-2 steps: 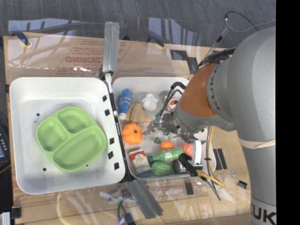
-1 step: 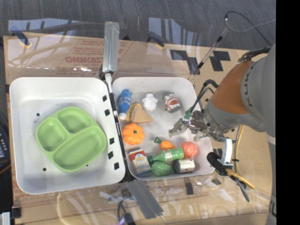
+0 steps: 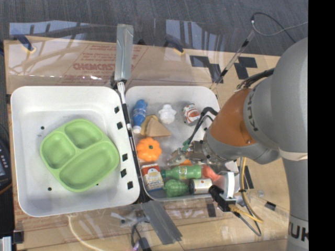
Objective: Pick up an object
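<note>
Clutter lot, right bin (image 3: 172, 92): we are logging a blue bottle (image 3: 139, 113), a tan wedge (image 3: 152, 126), a small white figure (image 3: 167, 113), a red-and-white item (image 3: 190, 113), an orange pumpkin (image 3: 148, 149), a red-labelled packet (image 3: 152, 177), a green bottle (image 3: 184, 172), a darker green object (image 3: 177, 188) and a metal can (image 3: 200, 185). Left bin (image 3: 21, 140): we are noting one green divided plate (image 3: 79, 154), well apart from the arm.

Tool (image 3: 184, 152): we are seeing it reaching in from the right and sitting low over the middle of the right bin, just above the green bottle in the picture. Its state we cannot tell; the metal parts there are too tangled and small to read as spread or pressed together, and we are seeing nothing clearly pinched in it.

Governing relation: the green bottle is lying on its side with its long axis running left to right across the bin, just toward the bin's near edge from the tool. The pumpkin is lying to the tool's left, near but apart from it. We are judging the bottle the closest candidate, and a grip across its short width as the likelier fit, since the can and the darker green object are crowding its near side
</note>
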`<state>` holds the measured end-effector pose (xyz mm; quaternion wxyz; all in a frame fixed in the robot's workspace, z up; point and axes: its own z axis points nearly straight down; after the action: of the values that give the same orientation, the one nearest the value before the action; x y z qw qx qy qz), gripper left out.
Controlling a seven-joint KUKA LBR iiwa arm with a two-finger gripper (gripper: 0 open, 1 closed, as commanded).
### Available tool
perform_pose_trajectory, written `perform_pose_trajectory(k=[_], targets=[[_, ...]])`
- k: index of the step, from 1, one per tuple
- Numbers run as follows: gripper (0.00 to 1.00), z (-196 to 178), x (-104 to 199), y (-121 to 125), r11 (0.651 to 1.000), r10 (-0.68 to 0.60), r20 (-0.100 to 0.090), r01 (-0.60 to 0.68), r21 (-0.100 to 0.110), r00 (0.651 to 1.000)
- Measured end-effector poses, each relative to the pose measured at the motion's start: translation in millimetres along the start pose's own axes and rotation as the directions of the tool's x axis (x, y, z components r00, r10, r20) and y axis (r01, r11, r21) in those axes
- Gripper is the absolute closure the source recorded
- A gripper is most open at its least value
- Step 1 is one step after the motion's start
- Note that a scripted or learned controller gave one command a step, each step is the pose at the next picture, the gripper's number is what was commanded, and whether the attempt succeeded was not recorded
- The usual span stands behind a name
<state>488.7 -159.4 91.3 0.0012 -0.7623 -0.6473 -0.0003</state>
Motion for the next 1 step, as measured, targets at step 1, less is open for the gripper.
perform_pose_trajectory(k=[1], targets=[[0.0,-14.2,-1.1,-10.4,0.966,-0.257,0.0,0.257,0.0,0.966]])
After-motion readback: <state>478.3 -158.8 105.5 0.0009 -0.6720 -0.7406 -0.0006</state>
